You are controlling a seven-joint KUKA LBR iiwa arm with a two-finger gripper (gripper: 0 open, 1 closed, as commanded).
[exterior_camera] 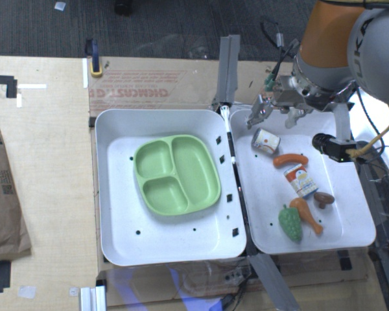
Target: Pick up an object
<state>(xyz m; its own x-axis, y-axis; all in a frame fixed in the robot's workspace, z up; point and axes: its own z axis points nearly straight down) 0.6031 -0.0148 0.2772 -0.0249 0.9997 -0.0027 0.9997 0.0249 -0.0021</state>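
Mirrored red lettering on the cardboard sheet [157, 83], too blurred to read.

smooth glossy plastic green tray [177, 173] in a matt white bin [110, 193].

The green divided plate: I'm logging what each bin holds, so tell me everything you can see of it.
The green divided plate is pale green, looks like smooth plastic, and has rounded corners and a raised rim. Ridges split it into three compartments, one long and two smaller, with nothing visible in them. It lies flat and right side up, turned at a slant, near the middle of the left bin, resting on the bin's floor and apart from its walls. Nothing else touches it.
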